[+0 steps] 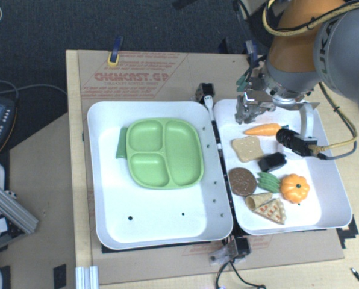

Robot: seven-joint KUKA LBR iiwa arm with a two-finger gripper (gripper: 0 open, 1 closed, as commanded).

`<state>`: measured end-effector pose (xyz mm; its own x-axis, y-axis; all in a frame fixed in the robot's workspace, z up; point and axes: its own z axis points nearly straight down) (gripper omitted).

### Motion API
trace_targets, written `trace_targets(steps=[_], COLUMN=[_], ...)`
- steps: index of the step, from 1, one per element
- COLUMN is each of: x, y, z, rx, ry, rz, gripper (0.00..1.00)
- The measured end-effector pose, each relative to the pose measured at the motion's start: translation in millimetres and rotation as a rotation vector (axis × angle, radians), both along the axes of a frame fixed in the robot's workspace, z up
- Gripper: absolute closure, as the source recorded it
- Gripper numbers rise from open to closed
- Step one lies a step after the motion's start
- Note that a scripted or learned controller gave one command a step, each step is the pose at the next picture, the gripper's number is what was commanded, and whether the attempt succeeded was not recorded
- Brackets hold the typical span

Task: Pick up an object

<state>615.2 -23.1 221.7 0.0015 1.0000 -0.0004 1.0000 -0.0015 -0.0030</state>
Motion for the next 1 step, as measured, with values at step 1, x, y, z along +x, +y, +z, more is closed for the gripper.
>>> trace_targets(steps=[1], x=[-2.2], y=[6.6], z=[12.7], rx=[0.001], ry=[-0.006], rz=[0.003], gripper=[1.00])
